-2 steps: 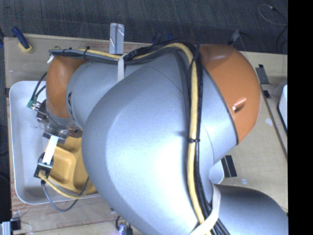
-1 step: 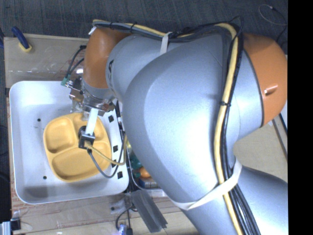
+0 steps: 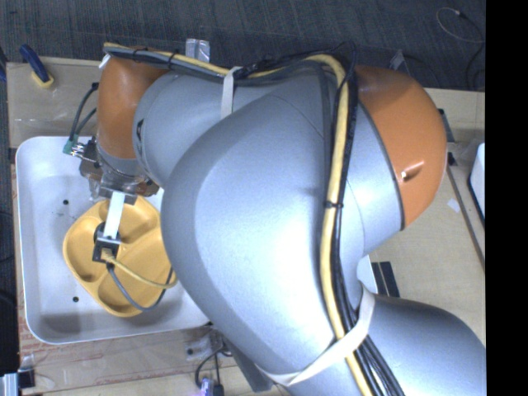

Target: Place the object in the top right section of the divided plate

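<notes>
A yellow divided plate [image 3: 78,258] lies in the left white bin [image 3: 37,213], towards its right side. My gripper [image 3: 122,192] hangs over the plate's upper edge, below the orange wrist band. The wrist and arm hide the upper right part of the plate and whatever lies beneath the gripper. I can make out no loose object in the bin.
The bulky grey arm [image 3: 272,221] covers the middle of the view, including the right bin. A small blue and yellow tool [image 3: 35,64] lies on the bench at the far left corner. Bare white bin floor [image 3: 41,172] lies left of the plate.
</notes>
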You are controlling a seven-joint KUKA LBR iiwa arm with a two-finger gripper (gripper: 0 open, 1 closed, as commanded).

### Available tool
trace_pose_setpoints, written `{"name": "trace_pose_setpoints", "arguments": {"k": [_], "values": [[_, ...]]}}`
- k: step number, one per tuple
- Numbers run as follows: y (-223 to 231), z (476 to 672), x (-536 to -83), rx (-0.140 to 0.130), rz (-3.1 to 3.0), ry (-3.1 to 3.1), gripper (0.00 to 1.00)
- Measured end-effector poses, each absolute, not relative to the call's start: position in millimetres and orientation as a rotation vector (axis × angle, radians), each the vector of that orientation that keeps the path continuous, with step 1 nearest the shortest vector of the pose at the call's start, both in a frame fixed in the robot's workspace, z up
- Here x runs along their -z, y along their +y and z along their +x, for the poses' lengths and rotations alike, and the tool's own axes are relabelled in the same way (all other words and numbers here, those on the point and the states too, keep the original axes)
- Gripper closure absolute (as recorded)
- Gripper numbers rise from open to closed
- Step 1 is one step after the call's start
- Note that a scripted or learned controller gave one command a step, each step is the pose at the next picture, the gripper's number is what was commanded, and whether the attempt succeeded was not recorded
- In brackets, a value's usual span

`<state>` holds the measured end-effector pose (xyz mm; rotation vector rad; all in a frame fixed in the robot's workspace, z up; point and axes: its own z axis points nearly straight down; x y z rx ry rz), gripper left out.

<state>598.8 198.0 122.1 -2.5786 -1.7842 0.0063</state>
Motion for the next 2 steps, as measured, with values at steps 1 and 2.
{"name": "trace_pose_setpoints", "arguments": {"k": [1,2], "values": [[180.9,498.6,-198.1,0.039,-1.919,-2.493,1.00],[171.7,483.5,-431.8,-0.010,-2.241,-2.197,1.00]]}}
